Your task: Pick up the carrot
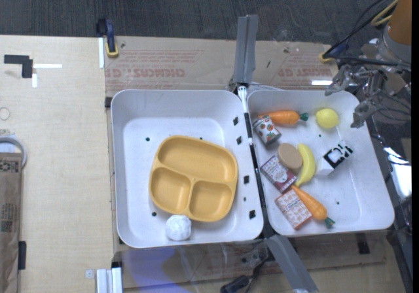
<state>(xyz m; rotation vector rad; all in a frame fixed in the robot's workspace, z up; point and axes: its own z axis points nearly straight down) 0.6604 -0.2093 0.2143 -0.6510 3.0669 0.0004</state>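
Two carrots lie in the right bin [383, 216]. One carrot [285, 117] is near the back, between a small red carton [266, 130] and a lemon [327, 118]. The other carrot [311, 204] lies near the front, slanting beside a red packet [292, 210]. My gripper [347, 102] hangs over the bin's back right corner, to the right of the lemon. It is open, nothing sits between its fingers, and it is well apart from both carrots.
The right bin also holds a banana [306, 161], a brown disc [289, 154], another red packet [277, 173] and a black-and-white block [337, 154]. The left bin [124, 154] holds a yellow divided plate [194, 177] and a white ball [178, 227].
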